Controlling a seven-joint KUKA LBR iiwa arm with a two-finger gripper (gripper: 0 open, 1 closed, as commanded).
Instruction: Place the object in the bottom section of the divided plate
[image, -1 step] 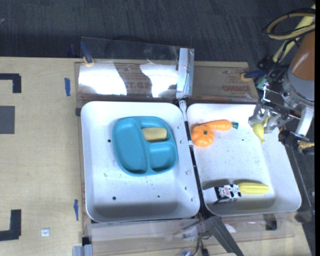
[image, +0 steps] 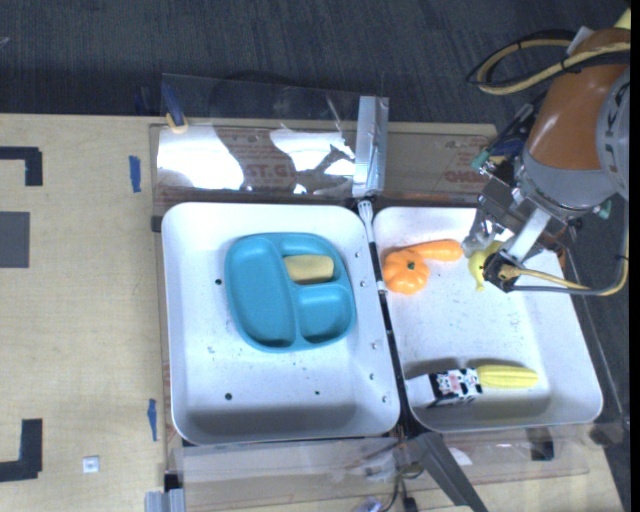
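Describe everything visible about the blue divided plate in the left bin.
The blue divided plate is a rounded, smooth, plastic-looking dish lying flat and upright near the middle of the left bin. Raised ridges split it into one large section on the view's left and two smaller ones on the right. The upper right section holds a pale yellow block; the lower right and the large section look bare. It touches the bin floor and stands apart from the walls.

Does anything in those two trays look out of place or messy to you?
Nothing looks spilled or broken. The blue divided plate sits flat in the left bin, with a yellow item in its upper right section. In the right bin, the orange pumpkin, carrot and corn cob lie loosely scattered.
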